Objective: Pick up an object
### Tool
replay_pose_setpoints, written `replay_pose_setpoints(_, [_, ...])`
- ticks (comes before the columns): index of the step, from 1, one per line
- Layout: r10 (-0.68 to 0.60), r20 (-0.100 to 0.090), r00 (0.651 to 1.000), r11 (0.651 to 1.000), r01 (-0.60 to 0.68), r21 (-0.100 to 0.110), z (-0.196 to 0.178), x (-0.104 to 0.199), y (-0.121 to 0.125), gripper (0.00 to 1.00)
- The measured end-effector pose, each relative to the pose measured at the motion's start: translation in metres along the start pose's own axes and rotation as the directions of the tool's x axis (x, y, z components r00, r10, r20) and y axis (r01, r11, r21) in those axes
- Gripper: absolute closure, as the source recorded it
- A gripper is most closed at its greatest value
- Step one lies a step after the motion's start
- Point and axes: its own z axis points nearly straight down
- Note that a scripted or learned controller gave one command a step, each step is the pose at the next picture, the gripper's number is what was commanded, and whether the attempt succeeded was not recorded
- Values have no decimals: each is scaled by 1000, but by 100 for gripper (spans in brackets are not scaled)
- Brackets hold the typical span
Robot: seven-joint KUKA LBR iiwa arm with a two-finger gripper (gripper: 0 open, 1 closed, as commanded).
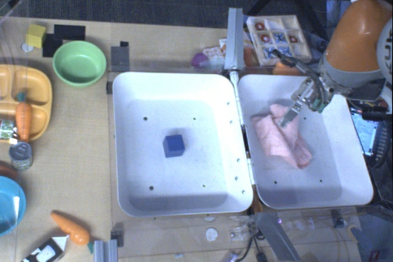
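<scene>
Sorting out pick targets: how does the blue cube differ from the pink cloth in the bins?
The blue cube is small, rigid and boxy; the pink cloth is larger, soft and crumpled. The cube sits alone in the left bin; the cloth lies in the right bin, with the tool at its upper edge. Both rest on a bin floor.

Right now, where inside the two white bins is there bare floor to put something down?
Left bin: bare all around the blue cube. Right bin: bare along the near edge and far-right side; crowded at the middle, where the pink cloth lies under the gripper.
</scene>
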Motion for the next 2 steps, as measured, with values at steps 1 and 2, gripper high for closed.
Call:
replay_pose_setpoints(1, [34, -2, 999, 999, -34, 0, 75, 14, 10, 0])
replay_pose_setpoints(2, [33, 2, 999, 999, -33, -5, 64, 14, 12, 100])
